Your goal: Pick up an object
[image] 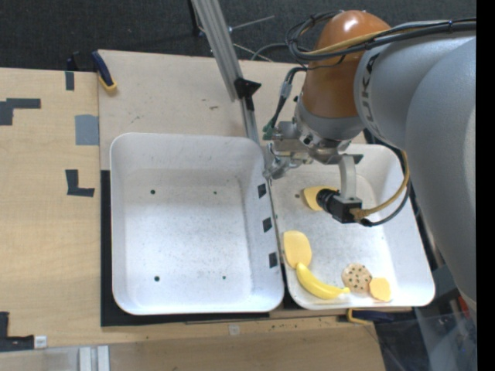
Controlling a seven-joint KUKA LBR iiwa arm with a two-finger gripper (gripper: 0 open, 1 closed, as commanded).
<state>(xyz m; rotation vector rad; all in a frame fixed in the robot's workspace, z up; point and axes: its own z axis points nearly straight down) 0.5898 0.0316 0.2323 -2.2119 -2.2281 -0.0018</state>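
Banana (316, 284) lies in the right bin (390, 242), near its front edge and toward the wall it shares with the left bin (186, 222). We take it as one likely pick among several. A yellow oval piece (297, 247) sits just beside its upper end, and we cannot tell whether the two touch. A cookie (356, 276) and a small orange piece (380, 288) lie close to its other end. Another yellow lump (312, 199) rests farther back, partly hidden by the robot's wrist.

As for progress, we judge the pick as not yet made. Every item we see rests on the bin floor, and nothing shows between the jaws. The jaws hang from the arm (433, 114) over the far stretch of the wall where the two bins meet, well apart from the banana and nearer to the hidden lump. We cannot tell whether they are apart or together, nor how high they stand above the bins. What is left, then, is the whole of the grasp: reaching an item, closing on it and lifting it off.

The banana's long axis runs from the shared wall toward the bin's front right corner, slanting across the view. It curves gently, its belly bowed toward the front left. The end by the oval piece looks thicker, while the end by the cookie tapers.
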